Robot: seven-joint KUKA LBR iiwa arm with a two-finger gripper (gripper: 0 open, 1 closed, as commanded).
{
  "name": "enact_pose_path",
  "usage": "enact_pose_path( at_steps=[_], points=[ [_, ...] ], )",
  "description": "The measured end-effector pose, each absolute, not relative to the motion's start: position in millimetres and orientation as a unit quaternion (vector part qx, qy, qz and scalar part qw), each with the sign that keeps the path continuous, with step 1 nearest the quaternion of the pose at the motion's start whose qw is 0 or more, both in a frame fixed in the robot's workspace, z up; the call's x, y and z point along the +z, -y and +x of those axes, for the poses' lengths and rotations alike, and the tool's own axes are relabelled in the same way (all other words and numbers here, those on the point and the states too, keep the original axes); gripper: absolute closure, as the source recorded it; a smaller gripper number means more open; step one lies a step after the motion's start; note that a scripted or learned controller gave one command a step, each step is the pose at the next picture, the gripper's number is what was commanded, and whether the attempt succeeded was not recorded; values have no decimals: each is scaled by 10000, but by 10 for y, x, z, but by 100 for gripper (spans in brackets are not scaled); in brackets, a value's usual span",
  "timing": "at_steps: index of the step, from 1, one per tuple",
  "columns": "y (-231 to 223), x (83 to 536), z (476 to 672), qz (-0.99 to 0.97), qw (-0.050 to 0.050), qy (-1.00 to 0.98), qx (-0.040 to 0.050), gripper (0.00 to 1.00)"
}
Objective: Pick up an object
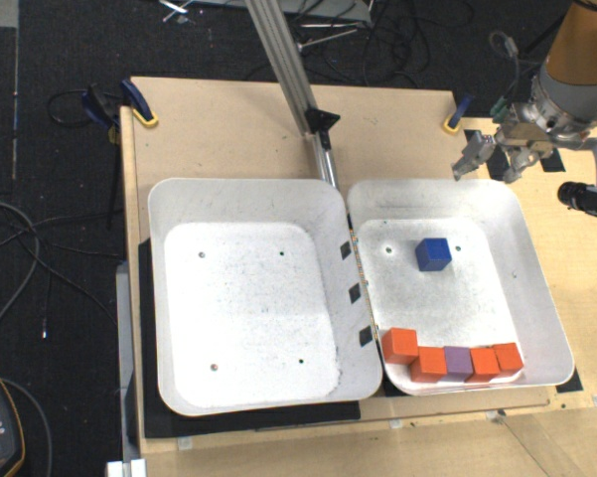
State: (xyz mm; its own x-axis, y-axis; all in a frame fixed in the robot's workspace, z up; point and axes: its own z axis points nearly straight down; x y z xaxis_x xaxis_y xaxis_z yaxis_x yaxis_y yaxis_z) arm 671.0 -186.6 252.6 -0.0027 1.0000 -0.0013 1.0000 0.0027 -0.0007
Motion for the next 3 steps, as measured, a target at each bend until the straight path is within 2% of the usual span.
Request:
enact_pose_path(
  at_steps=[1, 2, 3],
  points=[
    [1970, 1677, 6804, 7071, -29, -7071, -26, 0],
    [1313, 919, 6537, 7048, -25, -7094, -11, 0],
    [1217, 954, 6224, 7074, -8, -7068, -7, 0]
  ],
)
